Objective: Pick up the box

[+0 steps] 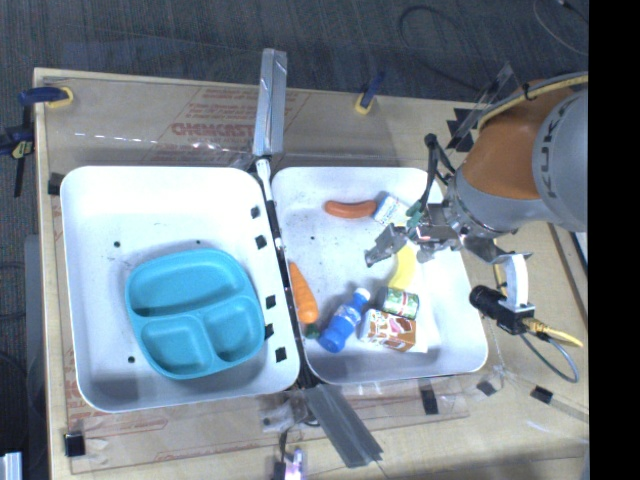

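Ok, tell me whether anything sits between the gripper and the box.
Yes. The gripper hangs over the right bin, up-image of the box. A yellow item lies between them, with a small can at the box's upper edge. The blue bottle lies just left of the box.

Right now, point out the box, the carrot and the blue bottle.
box (390,330), camera view, on its printed top face.
carrot (303,293), camera view, mid-length of its orange body.
blue bottle (343,324), camera view, on its body.
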Action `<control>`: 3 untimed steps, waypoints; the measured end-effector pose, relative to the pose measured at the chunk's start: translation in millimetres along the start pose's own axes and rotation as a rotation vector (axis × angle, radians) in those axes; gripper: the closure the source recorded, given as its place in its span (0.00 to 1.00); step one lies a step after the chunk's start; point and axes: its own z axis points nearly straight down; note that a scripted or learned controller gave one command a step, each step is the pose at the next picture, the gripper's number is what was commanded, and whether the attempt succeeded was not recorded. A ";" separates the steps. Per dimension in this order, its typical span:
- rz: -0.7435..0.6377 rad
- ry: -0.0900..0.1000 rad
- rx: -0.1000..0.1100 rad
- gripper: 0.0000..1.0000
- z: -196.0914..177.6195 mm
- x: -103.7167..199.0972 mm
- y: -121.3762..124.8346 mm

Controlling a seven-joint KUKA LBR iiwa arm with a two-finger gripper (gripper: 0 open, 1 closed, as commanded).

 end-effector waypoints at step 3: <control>0.117 -0.001 -0.003 0.00 -3.0 -13.6 122.2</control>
